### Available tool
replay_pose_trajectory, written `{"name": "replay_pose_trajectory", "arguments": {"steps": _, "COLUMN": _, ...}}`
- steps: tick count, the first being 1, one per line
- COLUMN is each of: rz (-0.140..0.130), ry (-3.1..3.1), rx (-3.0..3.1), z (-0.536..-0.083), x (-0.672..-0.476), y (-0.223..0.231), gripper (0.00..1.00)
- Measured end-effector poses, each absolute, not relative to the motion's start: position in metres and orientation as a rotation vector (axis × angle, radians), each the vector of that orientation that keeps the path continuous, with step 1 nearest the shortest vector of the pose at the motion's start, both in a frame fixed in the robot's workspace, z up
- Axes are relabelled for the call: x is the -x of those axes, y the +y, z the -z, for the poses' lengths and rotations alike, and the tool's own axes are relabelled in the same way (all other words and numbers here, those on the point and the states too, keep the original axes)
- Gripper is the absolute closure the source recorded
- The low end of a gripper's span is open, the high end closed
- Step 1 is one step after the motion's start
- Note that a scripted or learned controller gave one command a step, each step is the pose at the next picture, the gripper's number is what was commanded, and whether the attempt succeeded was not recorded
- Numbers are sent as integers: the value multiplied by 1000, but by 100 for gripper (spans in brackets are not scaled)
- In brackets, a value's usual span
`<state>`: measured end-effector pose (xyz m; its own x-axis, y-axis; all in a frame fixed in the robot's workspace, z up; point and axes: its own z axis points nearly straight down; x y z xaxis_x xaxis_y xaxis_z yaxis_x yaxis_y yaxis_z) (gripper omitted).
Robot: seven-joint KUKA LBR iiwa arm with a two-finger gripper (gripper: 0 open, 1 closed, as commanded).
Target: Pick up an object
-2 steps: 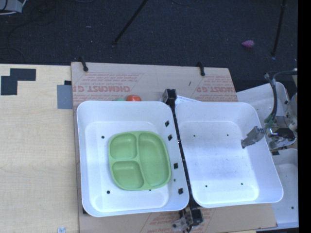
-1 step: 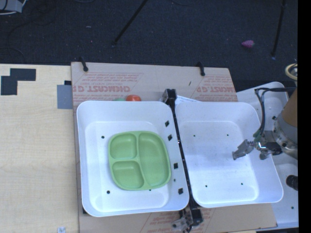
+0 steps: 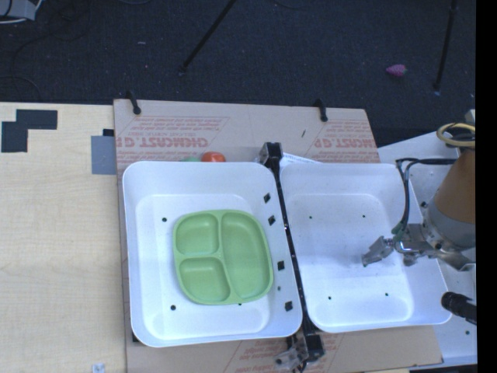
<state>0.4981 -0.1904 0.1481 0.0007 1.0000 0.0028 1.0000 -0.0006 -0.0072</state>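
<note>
Gripper [image 3: 378,252] sits low over the right bin [image 3: 342,317], toward its right side, approx mid-depth. Fingers point left into the bin; can't tell from this angle whether they're open or closed, and nothing visible between them. Behind it the wrist w/ orange band [image 3: 458,189] comes in from the right edge, a black cable [image 3: 404,185] looping up along the bin's far-right corner.

Green divided plate [image 3: 223,256], 3 compartments, lies flat in the middle of the left bin [image 3: 147,185], well apart from the gripper, w/ the black divider strip [image 3: 283,247] between the two bins in between. A small orange-red object [image 3: 213,158] w/ a bit of green beside it sits just past the left bin's far rim, on the cardboard sheet [image 3: 233,130] under both bins. Wooden benchtop [image 3: 54,247] to the left.
</note>
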Motion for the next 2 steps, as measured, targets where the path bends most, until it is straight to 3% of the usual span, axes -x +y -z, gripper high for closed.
{"name": "replay_pose_trajectory", "arguments": {"steps": 1, "rz": -5, "ry": -2215, "rx": 2217, "z": -95, "x": -496, "y": -200, "gripper": 0}}
{"name": "replay_pose_trajectory", "arguments": {"steps": 2, "rz": -3, "ry": -2212, "rx": 2223, "z": -107, "x": -496, "y": -201, "gripper": 100}}
